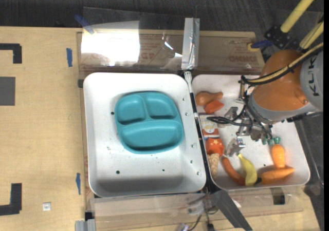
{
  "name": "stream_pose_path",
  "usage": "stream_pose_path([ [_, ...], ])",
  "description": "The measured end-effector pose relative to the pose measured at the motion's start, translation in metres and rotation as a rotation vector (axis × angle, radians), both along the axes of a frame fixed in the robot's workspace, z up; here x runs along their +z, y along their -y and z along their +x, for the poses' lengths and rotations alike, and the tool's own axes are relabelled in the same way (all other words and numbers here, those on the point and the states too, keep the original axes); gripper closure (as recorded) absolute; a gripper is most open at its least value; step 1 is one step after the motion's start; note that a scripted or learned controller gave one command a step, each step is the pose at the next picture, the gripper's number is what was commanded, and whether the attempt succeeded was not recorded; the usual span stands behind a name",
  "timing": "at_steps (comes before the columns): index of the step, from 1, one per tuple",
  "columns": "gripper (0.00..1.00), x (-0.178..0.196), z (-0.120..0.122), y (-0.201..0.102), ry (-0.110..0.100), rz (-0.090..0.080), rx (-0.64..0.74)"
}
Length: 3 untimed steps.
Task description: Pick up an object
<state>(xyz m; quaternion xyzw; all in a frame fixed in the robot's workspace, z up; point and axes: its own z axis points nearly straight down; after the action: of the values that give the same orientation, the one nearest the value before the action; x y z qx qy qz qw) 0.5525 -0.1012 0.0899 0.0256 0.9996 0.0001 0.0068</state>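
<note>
- Bins: left bin (pixel 97 137) carries a teal divided plate (pixel 149 121); right bin (pixel 300 148) carries the toy food.
- Arm (pixel 280 89) reaches in from the right over the right bin.
- Gripper (pixel 237 145) sits low mid-bin, just above the banana (pixel 249 169); can't tell its state.
- Carrots (pixel 277 155) lie front right, tomato (pixel 215 146) near the left wall, orange pieces (pixel 209 100) at the back.

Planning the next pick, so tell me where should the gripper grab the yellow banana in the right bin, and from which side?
Probably the banana at its middle, from straight above, with the fingers closing across its narrow width. It lies flat and slim, running from upper left to lower right, and a red-orange piece crowds its left side, so a side approach looks blocked.
</note>
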Motion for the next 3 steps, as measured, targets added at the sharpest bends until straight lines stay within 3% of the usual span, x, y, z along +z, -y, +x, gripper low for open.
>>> stream_pose_path([
  [1,0.0,-0.002,0.087,0.044,-0.003,-0.002,0.013],
  [2,0.0,0.0,0.042,-0.004,-0.002,-0.001,-0.01],
  [3,0.0,0.0,-0.038,0.0,0.001,-0.006,0.259],
])
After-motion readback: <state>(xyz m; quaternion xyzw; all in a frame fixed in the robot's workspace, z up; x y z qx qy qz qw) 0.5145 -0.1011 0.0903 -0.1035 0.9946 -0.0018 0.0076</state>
